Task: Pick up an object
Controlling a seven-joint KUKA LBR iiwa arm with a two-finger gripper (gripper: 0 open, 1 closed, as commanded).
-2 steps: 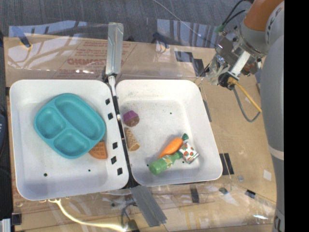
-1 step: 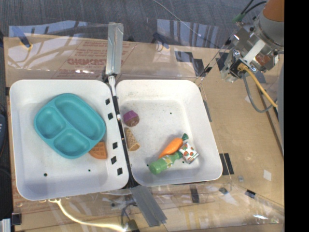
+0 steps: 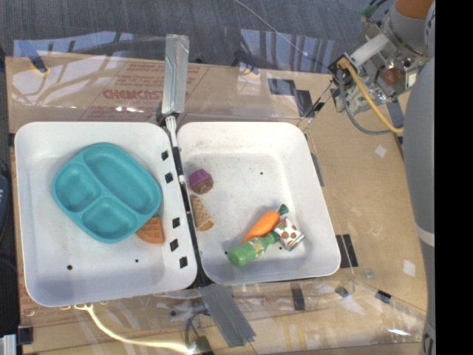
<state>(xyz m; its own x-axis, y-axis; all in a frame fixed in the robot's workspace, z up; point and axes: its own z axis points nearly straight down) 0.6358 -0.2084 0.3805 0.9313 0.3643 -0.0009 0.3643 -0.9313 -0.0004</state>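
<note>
Over by the right bin (image 3: 314, 191), toward its lower right corner, sits a little pile of toys: an orange carrot (image 3: 263, 225), a green bottle (image 3: 250, 252) and a small printed can (image 3: 290, 234), all touching. They look like light, hard, smooth plastic, so probably a bit slippery. I'd pinch the carrot across its thick middle. A purple lump (image 3: 199, 181) sits alone near the bin's left wall, an easier target. The hand (image 3: 349, 87) hangs well beyond the bin's top right corner; can't tell its state.
</note>
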